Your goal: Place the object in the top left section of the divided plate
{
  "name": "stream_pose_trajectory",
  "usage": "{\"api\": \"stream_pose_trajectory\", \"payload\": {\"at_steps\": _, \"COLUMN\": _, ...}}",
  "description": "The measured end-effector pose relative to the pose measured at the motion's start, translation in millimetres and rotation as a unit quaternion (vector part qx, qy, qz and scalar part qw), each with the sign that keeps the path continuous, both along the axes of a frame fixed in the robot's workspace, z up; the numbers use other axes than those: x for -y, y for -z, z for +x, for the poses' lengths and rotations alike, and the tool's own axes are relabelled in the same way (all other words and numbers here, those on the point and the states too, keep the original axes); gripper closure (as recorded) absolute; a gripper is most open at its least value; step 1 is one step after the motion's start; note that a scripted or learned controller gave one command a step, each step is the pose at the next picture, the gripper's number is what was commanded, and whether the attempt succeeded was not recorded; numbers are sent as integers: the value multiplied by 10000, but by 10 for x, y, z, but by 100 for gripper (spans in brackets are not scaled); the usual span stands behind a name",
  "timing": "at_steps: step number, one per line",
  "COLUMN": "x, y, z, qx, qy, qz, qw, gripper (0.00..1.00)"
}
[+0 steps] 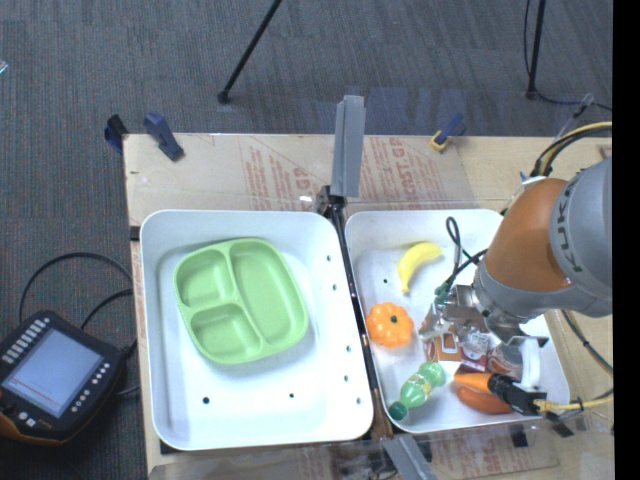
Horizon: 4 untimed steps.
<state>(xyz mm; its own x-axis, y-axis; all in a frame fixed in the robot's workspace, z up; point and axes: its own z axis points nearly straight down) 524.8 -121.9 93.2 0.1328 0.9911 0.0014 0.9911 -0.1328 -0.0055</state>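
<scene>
The gripper (462, 330) is low in the right bin (470, 220), its metal parts down among the clutter there; whether it is open, closed or gripping anything cannot be told from this slanted view. Just beside it on the left sits a small orange pumpkin (390, 325), and farther off lies a yellow banana (416, 262). On the near side lie a green bottle (419, 388) and an orange carrot-like piece (480, 392), the latter close under the wrist. Which of these is the object meant to be moved is unclear.

The green divided plate (241, 299) rests in the left bin (160, 268), well apart from the gripper, and all its sections look bare, so the top left section has received nothing. By my reading the task is at the picking stage: grasp, lift, carry across and release all remain.

The raised wall between the bins lies across the path, and the crowded toys may hinder a clean grasp.
</scene>
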Motion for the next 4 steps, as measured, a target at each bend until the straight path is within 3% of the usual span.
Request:
{"api": "stream_pose_trajectory", "payload": {"at_steps": 2, "x": 104, "y": 33, "z": 884, "qx": 35, "qy": 1638, "qz": -17, "qw": 9865, "gripper": 100}}
{"api": "stream_pose_trajectory", "payload": {"at_steps": 3, "x": 10, "y": 39, "z": 1140, "qx": 16, "qy": 2462, "qz": -26, "qw": 9692, "gripper": 100}}
{"api": "stream_pose_trajectory", "payload": {"at_steps": 4, "x": -347, "y": 42, "z": 1196, "qx": 13, "qy": 4117, "qz": -28, "qw": 9113, "gripper": 100}}
